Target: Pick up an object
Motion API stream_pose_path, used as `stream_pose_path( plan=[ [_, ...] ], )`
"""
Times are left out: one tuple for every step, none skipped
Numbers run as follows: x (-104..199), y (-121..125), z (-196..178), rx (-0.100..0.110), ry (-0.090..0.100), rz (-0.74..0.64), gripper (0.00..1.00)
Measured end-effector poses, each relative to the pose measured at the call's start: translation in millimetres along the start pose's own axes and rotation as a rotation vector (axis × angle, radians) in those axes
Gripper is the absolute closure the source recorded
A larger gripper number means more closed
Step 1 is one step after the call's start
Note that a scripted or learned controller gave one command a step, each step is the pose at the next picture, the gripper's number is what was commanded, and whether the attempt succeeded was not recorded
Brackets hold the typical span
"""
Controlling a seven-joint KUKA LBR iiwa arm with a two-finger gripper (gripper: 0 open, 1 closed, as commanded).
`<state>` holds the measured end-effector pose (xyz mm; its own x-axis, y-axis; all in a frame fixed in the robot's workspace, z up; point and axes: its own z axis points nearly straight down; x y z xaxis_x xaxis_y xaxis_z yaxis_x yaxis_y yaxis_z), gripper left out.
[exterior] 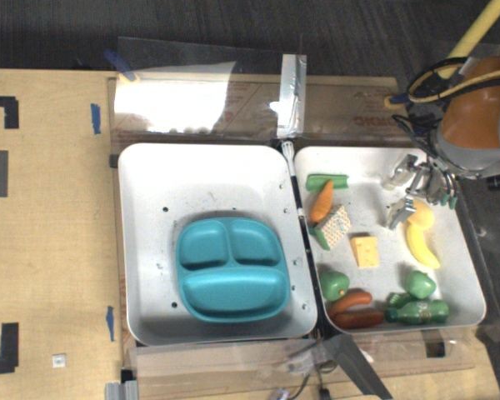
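No readable labels or writing on anything here. Gripper (410,192) sits upper right in the right bin (475,294), just above the banana (422,238); can't tell how its jaws stand. Teal tray (231,267) fills the left bin (150,182).

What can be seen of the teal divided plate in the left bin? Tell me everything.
The teal plate is a rounded-rectangle tray that looks like smooth plastic, moulded into three compartments: two smaller ones along the far side and one wide one along the near side. All three hold nothing. It lies flat and right side up on the floor of the left bin, toward the near half, its near edge close to the bin's front wall. Nothing else touches it.
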<state>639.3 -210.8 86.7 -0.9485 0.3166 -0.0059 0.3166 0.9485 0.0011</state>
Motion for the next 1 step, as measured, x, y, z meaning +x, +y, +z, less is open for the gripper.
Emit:
stream_pose_path(
  plan=[
    [58.2,-33.5,-1.4,0.001,-0.001,0.053,0.0]
  ],
)
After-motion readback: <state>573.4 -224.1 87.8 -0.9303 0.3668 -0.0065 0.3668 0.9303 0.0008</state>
